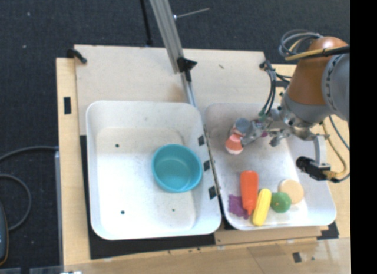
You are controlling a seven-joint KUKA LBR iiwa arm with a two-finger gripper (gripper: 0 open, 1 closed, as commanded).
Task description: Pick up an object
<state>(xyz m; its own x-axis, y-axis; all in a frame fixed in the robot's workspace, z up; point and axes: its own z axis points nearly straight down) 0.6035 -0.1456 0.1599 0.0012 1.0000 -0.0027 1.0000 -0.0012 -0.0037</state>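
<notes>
Overhead, from the camera view: reaches in from the right, low over the upper left part of the right bin (327, 209), with the gripper (252, 131) just beside a salmon-coloured cup (234, 143). Appears to touch the cup's upper right side. Cannot tell whether clenched or released, nor whether anything is actually grasped, since the wrist hides too much. Probably set there because the cup lies alone, apart from the crowd below, and so makes the easiest pick.

Lower in the same bin, packed close:
- an orange cylinder (249, 187) touching a yellow piece (261, 207)
- a green ball (281, 202) against a beige round piece (292, 190)
- a purple scrap (237, 206) tucked at the left wall

Likely awkward to pick from, with neighbours touching and walls near.

Over in the left bin (89, 116), a teal bowl (177, 168) sitting open side up, right of centre, with bare floor around it.

On room for moving:
- Close to the dividing rims on the cup's left, so little slack for a sideways push.
- Open floor to the right and below the cup, up to the clutter.
- Worth minding the slanted metal pole (166, 25) that comes down to the bins' top edge, near a straight upward lift.
</notes>
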